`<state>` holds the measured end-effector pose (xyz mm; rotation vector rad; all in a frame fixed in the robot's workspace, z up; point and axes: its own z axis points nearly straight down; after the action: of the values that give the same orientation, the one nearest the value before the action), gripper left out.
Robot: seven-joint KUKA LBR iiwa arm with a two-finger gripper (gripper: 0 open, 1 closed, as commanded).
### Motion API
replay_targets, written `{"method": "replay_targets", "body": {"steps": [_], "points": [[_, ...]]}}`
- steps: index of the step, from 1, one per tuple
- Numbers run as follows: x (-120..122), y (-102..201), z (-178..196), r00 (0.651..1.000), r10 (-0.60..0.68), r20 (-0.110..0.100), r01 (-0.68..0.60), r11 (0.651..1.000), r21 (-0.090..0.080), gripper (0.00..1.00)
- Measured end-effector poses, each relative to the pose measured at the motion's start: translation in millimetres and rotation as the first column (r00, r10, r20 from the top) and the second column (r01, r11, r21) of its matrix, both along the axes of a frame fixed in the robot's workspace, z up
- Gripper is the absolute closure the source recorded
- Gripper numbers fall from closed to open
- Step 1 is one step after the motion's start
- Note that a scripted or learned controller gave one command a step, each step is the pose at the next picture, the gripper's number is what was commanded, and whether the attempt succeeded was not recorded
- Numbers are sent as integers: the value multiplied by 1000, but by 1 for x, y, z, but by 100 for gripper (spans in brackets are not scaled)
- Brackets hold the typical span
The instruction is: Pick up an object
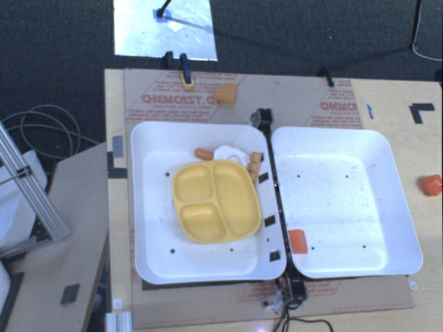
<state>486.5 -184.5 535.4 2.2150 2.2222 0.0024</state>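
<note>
You are looking at a scene where the pick has not visibly begun: every object lies at rest, and nothing is lifted. I cannot tell the state of the gripper from this view, so treat the whole task as still ahead of you.

Your candidates sit mostly in the left bin (149, 206). A yellow tray (216, 201) with three compartments lies tilted near its middle and takes up much of the floor. Just beyond the tray's far edge lies a small orange sausage (203, 154), with a white piece (230, 155) beside it that touches or tucks under the tray; what it is I cannot make out. A small tan piece (255, 164) stands at the tray's far right corner, close to the bin wall.

The right bin (346, 206) holds one thing, an orange block (297, 241), in its near left corner, hard against the wall.

Two more things lie outside the bins on the table (387, 102): a tan cracker (225, 93) beyond the left bin, and an orange-red block (431, 185) at the right edge of the view.

By my judgement the sausage is your easiest target, since it lies apart from the walls. The orange block is cramped by its corner, and the tray is likely too wide and flat for two fingers. All that remains is choosing, descending, closing and lifting.
</note>
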Motion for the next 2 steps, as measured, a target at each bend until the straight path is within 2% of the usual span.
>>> {"method": "replay_targets", "body": {"steps": [2], "points": [[0, 0, 0, 1000, 0, 0, 0, 1000, 0, 0]]}}
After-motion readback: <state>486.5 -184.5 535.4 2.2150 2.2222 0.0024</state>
